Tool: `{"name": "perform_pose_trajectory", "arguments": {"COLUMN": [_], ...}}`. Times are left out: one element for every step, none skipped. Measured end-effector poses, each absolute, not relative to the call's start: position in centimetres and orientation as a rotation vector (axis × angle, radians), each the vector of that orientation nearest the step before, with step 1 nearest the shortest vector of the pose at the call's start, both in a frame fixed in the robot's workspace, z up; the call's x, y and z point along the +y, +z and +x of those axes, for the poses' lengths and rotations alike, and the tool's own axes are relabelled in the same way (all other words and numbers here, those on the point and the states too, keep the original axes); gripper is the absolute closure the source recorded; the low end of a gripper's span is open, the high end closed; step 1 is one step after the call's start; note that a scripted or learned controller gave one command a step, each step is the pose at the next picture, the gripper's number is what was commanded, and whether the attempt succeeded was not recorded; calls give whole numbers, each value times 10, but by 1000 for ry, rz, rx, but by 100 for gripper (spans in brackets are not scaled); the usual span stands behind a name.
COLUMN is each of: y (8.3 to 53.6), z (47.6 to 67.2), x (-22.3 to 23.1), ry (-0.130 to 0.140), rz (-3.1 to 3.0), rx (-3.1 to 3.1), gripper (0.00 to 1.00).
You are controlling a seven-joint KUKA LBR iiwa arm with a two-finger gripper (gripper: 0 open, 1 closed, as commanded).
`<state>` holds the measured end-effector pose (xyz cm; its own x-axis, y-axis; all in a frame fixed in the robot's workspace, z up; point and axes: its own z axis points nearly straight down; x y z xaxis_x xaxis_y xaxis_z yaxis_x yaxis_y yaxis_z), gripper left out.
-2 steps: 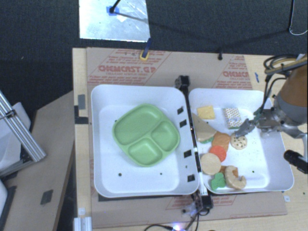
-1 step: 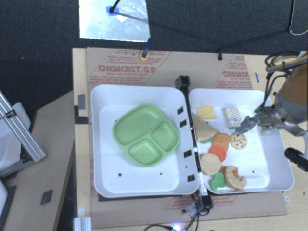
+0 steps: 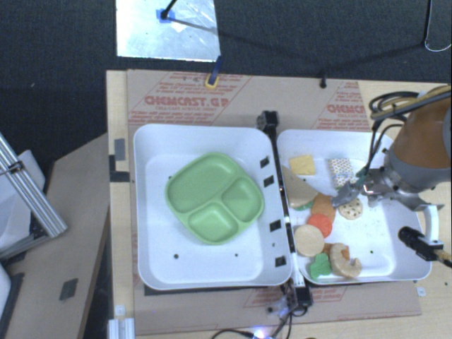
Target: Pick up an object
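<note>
Two white bins on the desk, arm over the right one.
Left bin (image 3: 152, 189) holds one green divided plate (image 3: 214, 197); right bin (image 3: 395, 253) holds about eight toy foods, the cookie (image 3: 350, 209) at center, touching the gripper (image 3: 347, 195). Jaws' gap: cannot tell.

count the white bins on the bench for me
2. The left bin holds a green divided plate; the right bin holds the small food items, with the gripper over it.
</note>
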<state>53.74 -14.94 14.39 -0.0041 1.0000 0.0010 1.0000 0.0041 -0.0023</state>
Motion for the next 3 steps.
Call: {"name": "perform_pose_trajectory", "arguments": {"y": [99, 89, 103], "z": [545, 547, 551], "x": [-149, -151, -155], "ry": [2, -4, -9], "rz": [-2218, -2225, -2242], "rx": [-2222, -2226, -2238], "gripper": [0, 0, 100]}}
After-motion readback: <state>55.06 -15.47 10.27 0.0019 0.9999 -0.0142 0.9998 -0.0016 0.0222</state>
